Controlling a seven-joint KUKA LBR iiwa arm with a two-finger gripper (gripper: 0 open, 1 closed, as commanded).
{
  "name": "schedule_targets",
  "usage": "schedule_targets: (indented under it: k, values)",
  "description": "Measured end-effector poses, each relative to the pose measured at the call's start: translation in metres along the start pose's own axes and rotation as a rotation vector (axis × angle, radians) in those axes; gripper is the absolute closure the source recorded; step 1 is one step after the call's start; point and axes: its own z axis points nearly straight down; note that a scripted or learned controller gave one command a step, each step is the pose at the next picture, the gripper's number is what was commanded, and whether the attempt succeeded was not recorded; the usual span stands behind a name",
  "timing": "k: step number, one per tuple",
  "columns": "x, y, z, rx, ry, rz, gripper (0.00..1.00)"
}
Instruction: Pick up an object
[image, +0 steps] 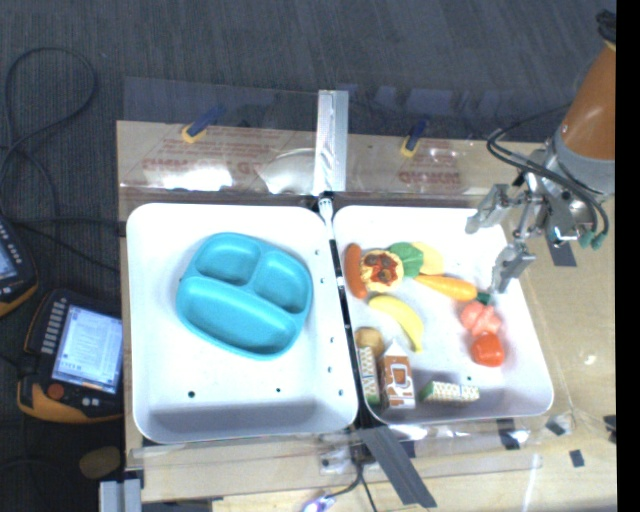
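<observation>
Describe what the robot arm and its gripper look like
The arm shows a broad orange section at the upper right, with grey metal below it at the wrist. The gripper is a bare grey metal linkage with two thin fingers. Dark cables loop beside the wrist, with a small teal part.

We see the arm (596, 110) entering at the upper right of the frame, its orange band filling the top right corner and a grey collar just beneath it. From there the wrist slants down and to the left, carrying a cluster of metal fittings and a few dark cables. The gripper (497, 243) sits at the right of the frame, a little above mid-height, its two pale fingers (510, 266) spread apart with nothing between them. One finger reaches up and to the left, the other points down toward the lower left. The whole tool is tilted, not plumb.
</observation>
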Motion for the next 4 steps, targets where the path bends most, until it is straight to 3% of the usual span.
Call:
schedule_targets:
  k: [1, 2, 3, 4]
  values:
    - [-0.002, 0.001, -0.01, 0.003, -0.003, -0.001, 1.0]
    - [0.038, -0.03, 0.2, 0.003, -0.008, -0.065, 1.0]
    - [0.048, -0.036, 0.112, -0.001, 0.001, 0.081, 1.0]
    - [0.004, -0.061, 0.2, 0.004, -0.013, 0.015, 1.0]
